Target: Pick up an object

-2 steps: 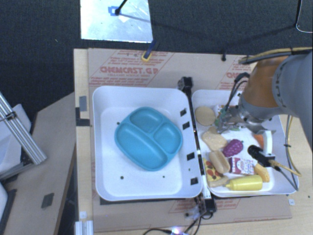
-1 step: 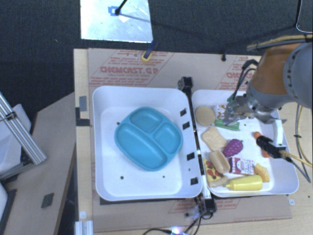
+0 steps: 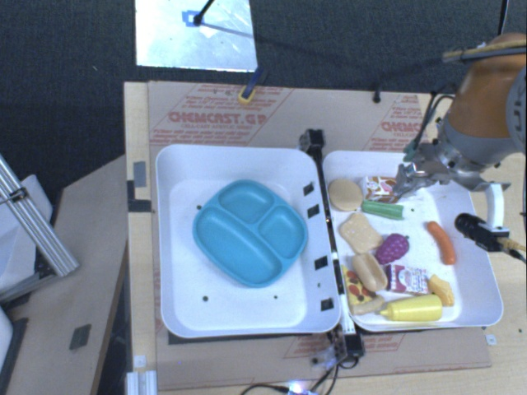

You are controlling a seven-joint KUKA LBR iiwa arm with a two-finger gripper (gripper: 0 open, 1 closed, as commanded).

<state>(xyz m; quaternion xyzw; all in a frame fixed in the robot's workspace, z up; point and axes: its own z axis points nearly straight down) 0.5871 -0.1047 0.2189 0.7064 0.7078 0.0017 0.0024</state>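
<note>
The right bin [image 3: 492,299] is crowded: toy foods fill most of its floor, with some open room along its far rim. The left bin [image 3: 177,220] carries a blue divided plate [image 3: 249,231] with bare white floor all around it. The gripper [image 3: 401,183] hangs low over the right bin's far part, its tips just by a small red-and-white carton [image 3: 378,188] and a green stick [image 3: 382,209]. Whether the jaws are spread or closed cannot be told; nothing is seen lifted.
</note>
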